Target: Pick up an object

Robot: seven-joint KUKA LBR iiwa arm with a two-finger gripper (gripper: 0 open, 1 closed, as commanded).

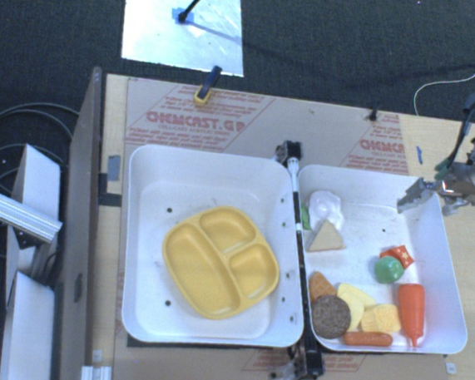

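The right bin holds several toy foods: a white crumpled piece, a tan wedge, a green ball with a red piece, an orange carrot, a brown round patty, yellow pieces and an orange sausage. My gripper hangs over the bin's far right corner, above and to the right of the green ball. Its fingers stand open with nothing between them.
A yellow divided plate lies in the left bin. A black ridge runs between the two bins. Cables trail on the dark floor at the left and top right. A yellow-handled tool lies on the cardboard behind the bins.
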